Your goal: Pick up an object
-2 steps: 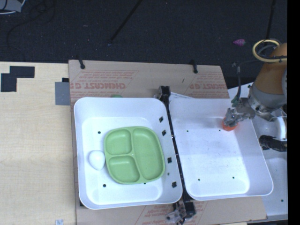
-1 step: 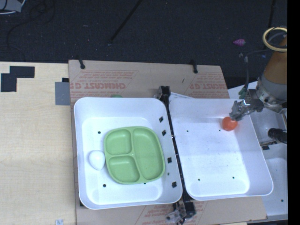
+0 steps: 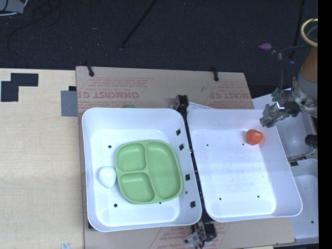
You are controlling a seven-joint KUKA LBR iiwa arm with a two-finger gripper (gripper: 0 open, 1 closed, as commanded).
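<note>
While nothing is lifted yet, task looks barely begun. Left bin (image 3: 96, 139): green divided plate (image 3: 149, 170), white egg-like obj (image 3: 107, 177) touching plate's left edge. Right bin (image 3: 270, 191): small red obj (image 3: 254, 137) near upper right corner. Gripper (image 3: 271, 115) at bin's right rim, just beside red obj, apart from it; open/closed: can't tell. Approach, grasp, lift all left.

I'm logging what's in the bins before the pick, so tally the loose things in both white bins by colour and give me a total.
Green: 1, the divided plate in the left bin
White: 1, the egg-shaped object beside it
Red-orange: 1, the small round object in the right bin
Total: 3
</note>
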